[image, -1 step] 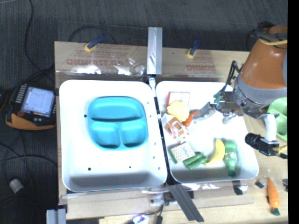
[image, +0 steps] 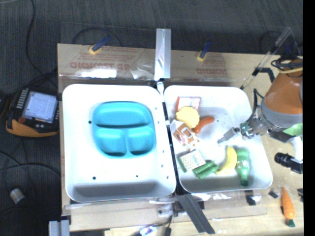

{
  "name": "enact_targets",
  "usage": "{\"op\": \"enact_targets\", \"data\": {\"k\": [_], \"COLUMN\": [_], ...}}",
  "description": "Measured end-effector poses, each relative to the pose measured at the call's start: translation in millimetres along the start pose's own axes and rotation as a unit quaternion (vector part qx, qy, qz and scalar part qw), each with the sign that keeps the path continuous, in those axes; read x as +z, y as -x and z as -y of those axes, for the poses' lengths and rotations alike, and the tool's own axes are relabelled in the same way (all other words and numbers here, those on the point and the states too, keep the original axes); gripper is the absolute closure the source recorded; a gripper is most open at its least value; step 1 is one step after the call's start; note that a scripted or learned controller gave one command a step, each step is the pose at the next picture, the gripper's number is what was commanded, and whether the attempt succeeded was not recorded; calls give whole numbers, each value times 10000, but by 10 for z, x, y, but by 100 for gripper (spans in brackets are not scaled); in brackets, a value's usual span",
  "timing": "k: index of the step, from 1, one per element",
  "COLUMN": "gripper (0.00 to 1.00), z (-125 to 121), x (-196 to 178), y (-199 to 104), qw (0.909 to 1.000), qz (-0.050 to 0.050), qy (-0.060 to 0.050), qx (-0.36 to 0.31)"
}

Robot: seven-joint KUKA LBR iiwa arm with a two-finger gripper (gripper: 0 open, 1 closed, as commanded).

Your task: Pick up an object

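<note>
Right white bin [image: 256, 113] holds a banana [image: 228, 160] just below the claw [image: 227, 136], whose opening I cannot tell.

bins [image: 74, 181]: both white
tray [image: 123, 128]: bright blue, plain
arm [image: 284, 98]: grey with an orange band
banana [image: 228, 160]: yellow
bottle [image: 242, 165]: green
round toy [image: 188, 116]: pale yellow
sausage [image: 204, 123]: orange-red
small box [image: 188, 103]: white with a red edge
carton [image: 184, 133]: orange and white pattern
card [image: 191, 159]: white with a green border and fine print
long vegetable [image: 205, 169]: dark green
carrot [image: 288, 205]: orange, on the bench
bench [image: 128, 62]: light brown, with faint red lettering
clips [image: 100, 45]: blue and yellow
floor [image: 34, 43]: dark grey carpet
</note>
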State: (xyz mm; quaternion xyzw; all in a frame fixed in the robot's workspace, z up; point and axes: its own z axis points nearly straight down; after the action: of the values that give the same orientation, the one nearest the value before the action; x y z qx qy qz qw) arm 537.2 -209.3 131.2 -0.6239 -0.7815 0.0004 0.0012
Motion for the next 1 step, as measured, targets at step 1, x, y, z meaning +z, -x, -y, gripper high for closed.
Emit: {"op": "enact_targets", "data": {"k": [1], "gripper": [0], "z": [322], "x": [354], "y": [-21], "qw": [10000], "qz": [-21], "qy": [41], "qx": [-25]}}
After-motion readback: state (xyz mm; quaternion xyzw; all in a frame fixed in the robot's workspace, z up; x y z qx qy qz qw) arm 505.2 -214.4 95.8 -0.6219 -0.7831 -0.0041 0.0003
